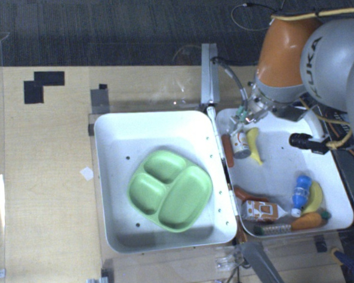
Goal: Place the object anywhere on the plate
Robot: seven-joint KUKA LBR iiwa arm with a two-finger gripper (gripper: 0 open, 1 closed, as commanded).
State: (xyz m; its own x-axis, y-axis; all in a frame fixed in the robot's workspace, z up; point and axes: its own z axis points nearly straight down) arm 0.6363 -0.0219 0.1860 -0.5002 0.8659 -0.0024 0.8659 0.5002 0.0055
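Observation:
A green plate (171, 189) with three compartments lies in the middle of the left bin (114, 136). My gripper (243, 126) hangs low over the upper left part of the right bin (342, 208). Directly under it are a small silver can (240, 146) and a small yellow banana (255, 146), side by side. I cannot make out whether either one is held. Nothing lies on the plate.
A brown sausage (227, 151) lies along the right bin's left wall. Near that bin's front edge sit another sausage (250, 194), a small carton (260, 210), a blue bottle (300, 193), a second banana (314, 198) and a carrot (307, 221). A metal post (208, 76) stands between the bins.

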